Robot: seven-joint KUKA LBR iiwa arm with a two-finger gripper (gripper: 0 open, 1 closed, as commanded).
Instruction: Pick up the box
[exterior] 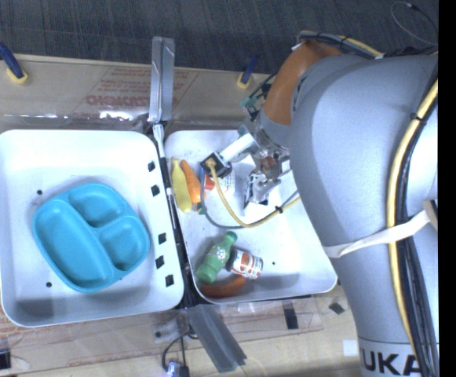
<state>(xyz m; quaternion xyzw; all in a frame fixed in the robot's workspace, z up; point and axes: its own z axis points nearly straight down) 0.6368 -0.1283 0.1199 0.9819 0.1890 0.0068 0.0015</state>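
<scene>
Cardboard, probably: the box (256,188) appears as a small pale thing with dark print in the right bin (306,277), above and a little right of the green bottle (216,259). It is partly covered, so I am not sure of its outline. I judge it to be light and stiff, yet easy to crush at the walls, with smooth faces that may slip. The best hold would be across two opposite flat sides, near the middle and not on a corner. The tool (265,170) stands over the box, very close or touching; I cannot tell which. Whether the tool is apart, together or clamped on the box I also cannot tell. A small can (247,265) lies just right of the green bottle, and a blue plate (93,236) lies well to its left.
</scene>
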